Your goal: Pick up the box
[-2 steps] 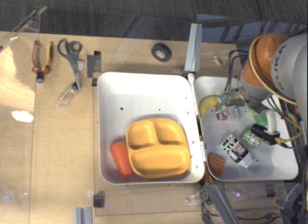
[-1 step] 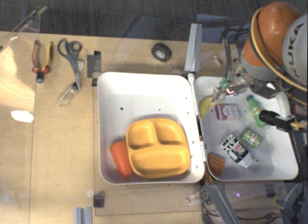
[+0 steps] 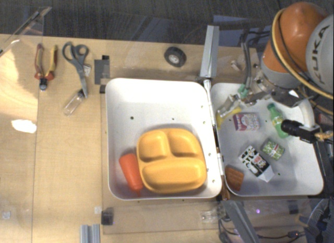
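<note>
Likely light, stiff cardboard, the black-and-white box (image 3: pixel 256 162) lying tilted near the right bin's (image 3: pixel 308 184) front, best pinched across its narrow sides; gripper (image 3: pixel 229 106) spread unclear, cannot tell.

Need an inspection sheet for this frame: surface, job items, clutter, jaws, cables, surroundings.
Surface: wooden bench bearing a left bin and a right bin, side by side.
Job's things: black-and-white patterned box in the right bin, lying free; a small purple-and-white packet also there.
Clutter: green bottle, green can and brown piece in the right bin; yellow divided tray and orange item in the left bin.
Grippers: gripper over the right bin's upper left; jaws' state cannot be told.
Cables: yellow cable looped round the arm.
Surroundings: scissors, pliers, tape roll on the bench.
</note>
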